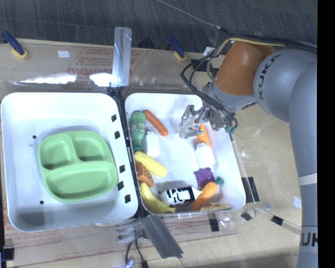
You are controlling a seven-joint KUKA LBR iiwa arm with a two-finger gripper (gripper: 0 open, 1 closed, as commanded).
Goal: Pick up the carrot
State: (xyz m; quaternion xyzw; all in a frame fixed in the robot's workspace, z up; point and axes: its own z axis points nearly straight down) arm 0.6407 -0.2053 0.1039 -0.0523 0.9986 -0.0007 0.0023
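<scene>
While the arm (279, 82) reaches in from the right, your tool (196, 121) hangs over the upper right part of the right bin (173, 100), and whether it stands wide or narrow cannot be told from this slant. Nothing can be seen gripped in it.

Several orange items lie in that bin, so the first hazard is a mistaken target. One carrot (156, 123) lies tilted near the bin's upper left, just beside a green vegetable (138, 128) that stands against the dividing wall. A second orange piece (204, 134) shows directly under the tool, touching a white bottle (204, 154); what it is cannot be settled here. A third orange vegetable (207, 192) rests near the lower right, next to a purple item (204, 176).

You should expect these failures:
- Descending where the tool now hangs may catch the white bottle along with, or instead of, the orange piece, because the two touch.
- Reaching for the upper left carrot risks a jaw landing on the green vegetable, since they lie so close.
- The carrot's tapered, smooth body would probably roll or squirt out of a grip placed off centre.
- Corn (151, 162) and a banana (154, 201) crowd the left side, leaving little room to recover.

The left bin (22, 110) carries a green divided plate (78, 166), well apart from the work.
</scene>
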